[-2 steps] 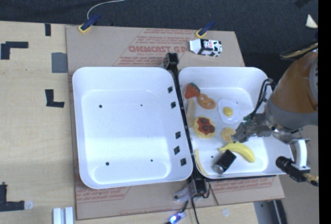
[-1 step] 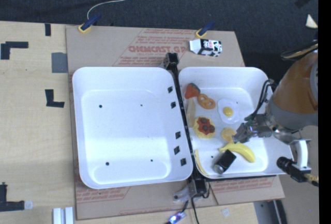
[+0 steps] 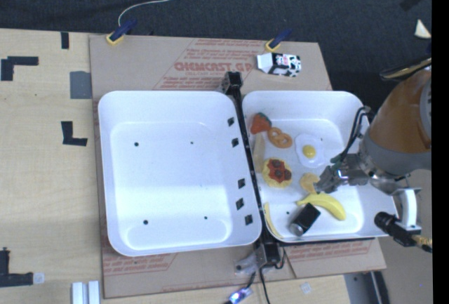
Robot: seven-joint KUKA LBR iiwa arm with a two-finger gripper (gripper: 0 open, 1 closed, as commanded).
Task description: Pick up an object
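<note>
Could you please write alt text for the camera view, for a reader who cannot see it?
The gripper hovers low in the right bin, over a yellow banana, near toy foods and a dark block. The left bin lies beside it.

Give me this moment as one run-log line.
arm: over right bin | gripper: low, beside banana | grasp: none visible | left bin: no items

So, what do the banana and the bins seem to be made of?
The banana looks like moulded plastic, a toy: even bright yellow, smooth, no marks. The bins look like thin formed white plastic: rounded corners, shallow walls, a slight sheen. Neither can be told for sure from this view.
</note>
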